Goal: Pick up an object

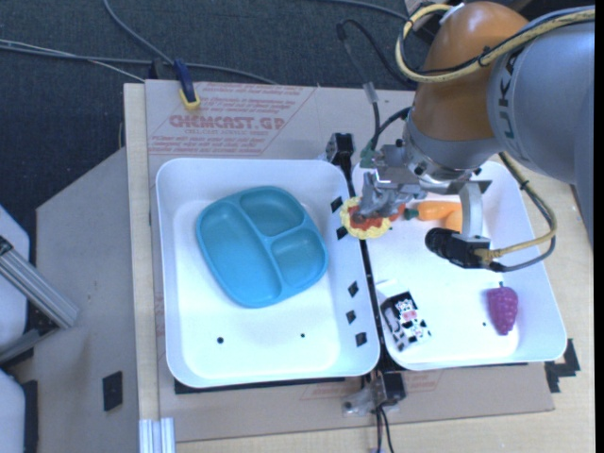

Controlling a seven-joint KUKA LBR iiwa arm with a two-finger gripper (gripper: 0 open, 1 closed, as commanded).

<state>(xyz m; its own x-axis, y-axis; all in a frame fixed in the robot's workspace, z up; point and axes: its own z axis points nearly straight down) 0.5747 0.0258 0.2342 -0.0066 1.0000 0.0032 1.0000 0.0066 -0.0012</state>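
Note:
My gripper (376,206) hangs over the inner rim of the right bin (528,347), below the grey and orange arm. A small yellow and red toy (368,222) sits between its fingertips, over the seam between the two bins, and the fingers are shut on it. An orange carrot-like piece (441,212) lies just right of the gripper, partly hidden by the arm. A purple bunch of grapes (502,308) rests near the right bin's right edge. A black and white block (406,319) lies at that bin's front left.
A blue divided plate (262,243) lies in the left bin (189,347). A black cable end (453,246) hangs off the wrist above the right bin's middle. Cardboard (226,121) lies under both bins.

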